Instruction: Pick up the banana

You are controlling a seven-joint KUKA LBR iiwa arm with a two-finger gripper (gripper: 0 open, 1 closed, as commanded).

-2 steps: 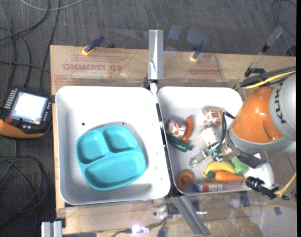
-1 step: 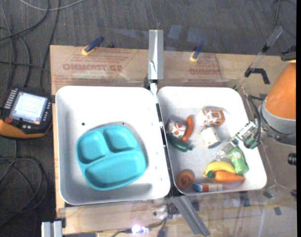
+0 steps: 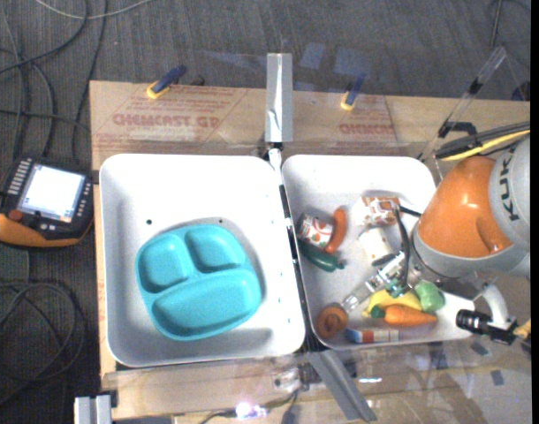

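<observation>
We take the carrot (image 3: 409,317) in the right bin (image 3: 358,170) as our landmark; the banana (image 3: 386,304) shows as a yellow sliver just above and left of it, mostly hidden, its long axis seemingly running parallel to the carrot's; the gripper (image 3: 389,275) hangs just above that sliver, farther from the carrot, so the fruit lies directly below the claw in this view; whether the claw is apart or together we cannot tell.
</observation>
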